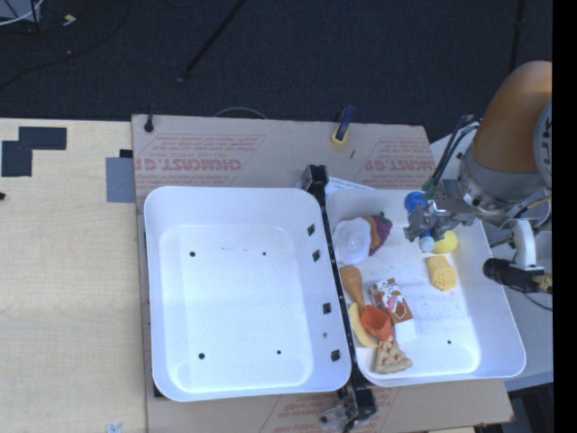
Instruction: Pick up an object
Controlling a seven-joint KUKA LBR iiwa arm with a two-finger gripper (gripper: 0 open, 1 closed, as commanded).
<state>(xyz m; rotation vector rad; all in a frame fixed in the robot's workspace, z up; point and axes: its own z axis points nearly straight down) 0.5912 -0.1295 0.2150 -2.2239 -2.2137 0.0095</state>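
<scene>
We find two shallow white bins side by side on the bench point(72, 269), seated on a brown cardboard sheet point(270, 156). The left bin point(171, 242) shows bare white floor. The right bin point(487, 350) carries every loose item.

Along the right bin's left edge, reading from that edge inward, we note a tan elongated piece point(352, 284) with its long axis running toward the near edge, a yellow curved piece point(361, 330) beside an orange-red piece point(376, 321), and a pizza slice point(391, 357) at the near edge, its tip pointing toward the bin's far edge. Just past these lie a white round item point(352, 238) touching a purple item point(381, 231), and a small printed packet point(391, 299), tilted.

Near the right bin's middle lies a corn cob point(442, 271), its long axis running roughly far edge to near edge. A small yellow object point(445, 241) sits just beyond its far end.

The arm point(514, 120) enters over the right bin's far right corner, wrist directed down into the bin. The claw point(424, 226) hangs low by a blue piece point(414, 201), just beside the small yellow object. We cannot tell how the claw is set, and nothing visibly sits in it.
</scene>
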